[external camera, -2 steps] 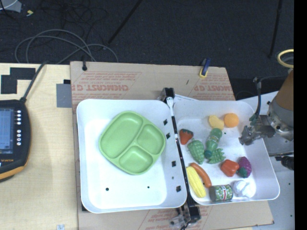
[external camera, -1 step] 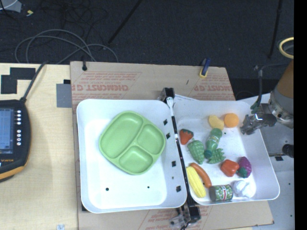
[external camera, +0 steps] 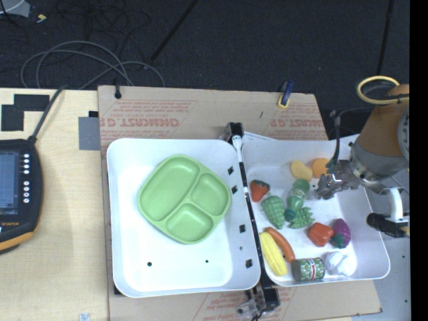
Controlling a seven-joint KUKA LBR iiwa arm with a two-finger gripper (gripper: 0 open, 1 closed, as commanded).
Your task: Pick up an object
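Note:
The right bin (external camera: 374, 259) holds several toy foods. Among them are a yellow piece (external camera: 301, 169), an orange piece (external camera: 321, 166), a red strawberry-like piece (external camera: 259, 190), green vegetables (external camera: 274, 210), a red pepper (external camera: 319, 233), a purple piece (external camera: 342, 231), a corn cob (external camera: 273, 253), a carrot (external camera: 285, 244), a small can (external camera: 307, 269) and a white piece (external camera: 340, 264). My gripper (external camera: 326, 184) hangs low over the bin's upper right part. It is just right of the yellow and orange pieces and above the red pepper. I see nothing held in it.
The left bin (external camera: 134, 259) carries a green divided plate (external camera: 185, 198). A black clamp strip (external camera: 242, 199) runs between the bins. A tablet-like pendant (external camera: 17, 186) lies at the far left, and cables trail across the dark floor behind the bench.

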